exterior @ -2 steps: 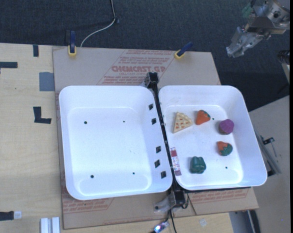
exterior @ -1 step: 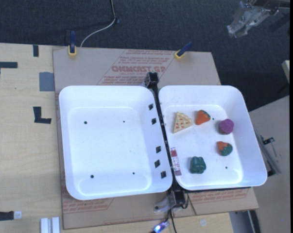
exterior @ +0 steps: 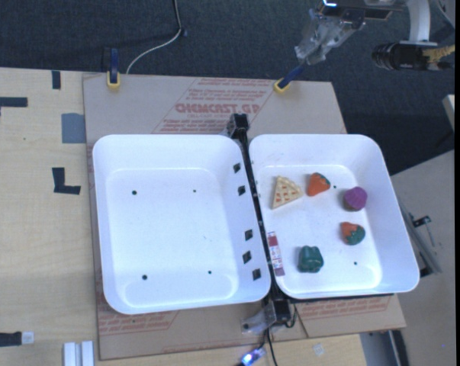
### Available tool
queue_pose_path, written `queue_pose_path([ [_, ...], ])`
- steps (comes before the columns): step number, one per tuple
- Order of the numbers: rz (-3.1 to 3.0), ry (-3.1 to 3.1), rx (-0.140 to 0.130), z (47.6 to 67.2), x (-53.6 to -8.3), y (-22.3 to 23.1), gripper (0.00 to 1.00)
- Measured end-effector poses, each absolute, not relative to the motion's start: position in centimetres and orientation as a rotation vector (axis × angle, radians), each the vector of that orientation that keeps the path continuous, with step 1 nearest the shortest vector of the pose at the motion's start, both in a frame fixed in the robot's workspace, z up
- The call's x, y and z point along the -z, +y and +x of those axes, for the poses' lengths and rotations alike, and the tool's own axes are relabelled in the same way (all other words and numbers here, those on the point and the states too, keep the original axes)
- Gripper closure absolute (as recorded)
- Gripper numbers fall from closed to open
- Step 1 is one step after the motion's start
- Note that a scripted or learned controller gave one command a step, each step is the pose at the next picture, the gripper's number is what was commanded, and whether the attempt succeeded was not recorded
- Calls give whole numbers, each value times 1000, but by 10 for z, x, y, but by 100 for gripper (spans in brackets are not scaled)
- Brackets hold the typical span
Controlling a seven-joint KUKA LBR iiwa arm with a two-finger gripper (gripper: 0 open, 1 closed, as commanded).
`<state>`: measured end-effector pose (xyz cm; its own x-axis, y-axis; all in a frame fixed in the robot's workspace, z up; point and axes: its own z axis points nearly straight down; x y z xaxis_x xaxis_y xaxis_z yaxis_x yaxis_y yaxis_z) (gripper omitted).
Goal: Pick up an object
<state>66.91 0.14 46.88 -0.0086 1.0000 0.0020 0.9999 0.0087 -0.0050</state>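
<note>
The right bin [exterior: 382,166] holds several small toys: a yellow pizza slice [exterior: 284,191], an orange-red piece [exterior: 317,184], a purple ball [exterior: 355,198], a green and orange piece [exterior: 352,233] and a green pepper [exterior: 310,259]. My gripper [exterior: 315,46] hangs high above the bench's far edge, well beyond the right bin and away from every toy. Nothing shows between its fingers.
The left bin [exterior: 107,204] lies beside the right one, joined by a black-clipped divider [exterior: 249,204]. Both rest on a cardboard sheet [exterior: 207,109] held by yellow-blue clamps [exterior: 113,75]. A white cable [exterior: 165,44] runs across the dark floor behind.
</note>
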Motion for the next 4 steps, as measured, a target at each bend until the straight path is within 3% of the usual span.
queue_pose_path([
  [1,-2202,-2232,-2,667,-440,122,100],
  [2,-2210,-2231,6,667,-474,204,100],
  [3,-2209,-2218,-29,638,-311,228,100],
  [4,-2216,-2224,-5,641,-331,227,100],
])
